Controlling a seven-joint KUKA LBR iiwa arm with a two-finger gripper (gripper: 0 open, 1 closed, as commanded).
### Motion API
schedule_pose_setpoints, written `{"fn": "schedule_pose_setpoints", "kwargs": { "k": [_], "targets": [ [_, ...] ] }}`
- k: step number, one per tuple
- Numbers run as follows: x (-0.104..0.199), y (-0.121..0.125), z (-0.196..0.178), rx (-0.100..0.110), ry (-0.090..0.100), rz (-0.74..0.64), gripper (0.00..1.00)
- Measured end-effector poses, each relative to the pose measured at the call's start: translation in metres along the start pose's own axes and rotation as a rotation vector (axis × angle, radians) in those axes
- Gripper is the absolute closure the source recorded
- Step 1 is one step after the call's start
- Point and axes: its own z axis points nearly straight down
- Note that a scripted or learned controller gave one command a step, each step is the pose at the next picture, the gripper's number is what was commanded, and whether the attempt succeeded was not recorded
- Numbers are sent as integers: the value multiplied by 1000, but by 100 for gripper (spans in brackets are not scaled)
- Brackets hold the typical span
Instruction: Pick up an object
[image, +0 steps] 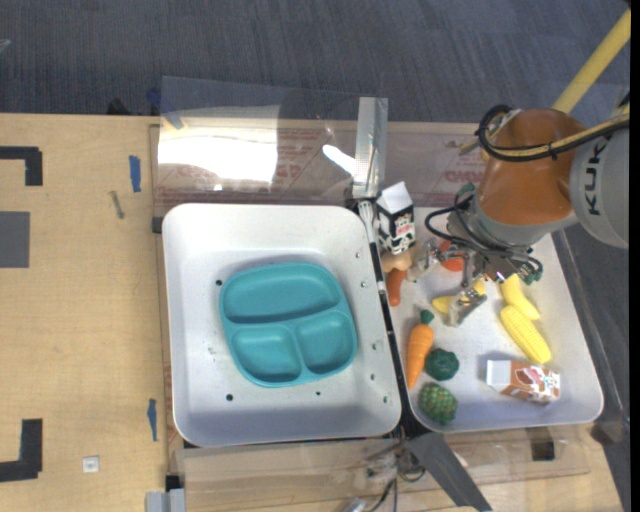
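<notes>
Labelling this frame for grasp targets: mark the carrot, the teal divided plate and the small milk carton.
carrot (418, 352): camera view, middle of the orange body.
teal divided plate (288, 322): camera view, the ridge between compartments.
milk carton (397, 225): camera view, its front face.

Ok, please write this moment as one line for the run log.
arm: over right bin | end effector: low among toy food, beside corn cobs | grasp: not confirmed | left bin: teal divided plate

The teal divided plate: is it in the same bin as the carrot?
No: the teal divided plate lies in the left bin, while the carrot lies in the right bin.
</notes>
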Motion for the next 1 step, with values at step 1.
{"fn": "schedule_pose_setpoints", "kwargs": {
  "k": [1],
  "targets": [
    [45, 29, -1, -2, 2, -141, 0]
  ]
}}
